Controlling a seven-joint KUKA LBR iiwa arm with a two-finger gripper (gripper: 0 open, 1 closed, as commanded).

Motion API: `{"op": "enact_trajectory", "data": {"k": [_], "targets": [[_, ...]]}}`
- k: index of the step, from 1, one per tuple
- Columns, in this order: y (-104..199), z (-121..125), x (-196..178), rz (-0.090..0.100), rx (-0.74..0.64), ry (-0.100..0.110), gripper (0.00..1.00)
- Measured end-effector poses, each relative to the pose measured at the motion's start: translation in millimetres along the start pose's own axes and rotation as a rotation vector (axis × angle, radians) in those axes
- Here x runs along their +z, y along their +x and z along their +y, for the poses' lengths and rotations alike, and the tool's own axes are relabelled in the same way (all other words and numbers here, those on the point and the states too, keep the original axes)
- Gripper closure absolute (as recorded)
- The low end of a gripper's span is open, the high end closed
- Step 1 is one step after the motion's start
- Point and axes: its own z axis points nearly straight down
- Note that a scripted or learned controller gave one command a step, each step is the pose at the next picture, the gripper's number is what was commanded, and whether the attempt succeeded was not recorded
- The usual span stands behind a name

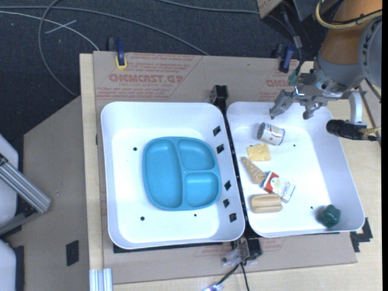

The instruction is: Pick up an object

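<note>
The gripper (297, 107) is hovering with fingers spread apart and nothing between them over the right bin (339, 162) far edge, just above a small can (271, 133) (label too blurred to read). The arm is running off the picture's right edge.

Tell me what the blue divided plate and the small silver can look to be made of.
Blue divided plate: likely moulded plastic, smooth and matte; uniform colour, soft rounded compartment ridges. Small silver can: looks metal; its side is grey with a bright sheen, though it could be a plastic toy.
</note>
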Motion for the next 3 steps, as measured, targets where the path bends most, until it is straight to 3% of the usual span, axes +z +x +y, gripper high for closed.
{"op": "enact_trajectory", "data": {"k": [1, 3], "targets": [[0.3, 3.1, -9.6, -0.002, -0.003, -0.015, 0.0], [5.7, -9.9, 82.4, -0.001, -0.003, -0.009, 0.0]]}}
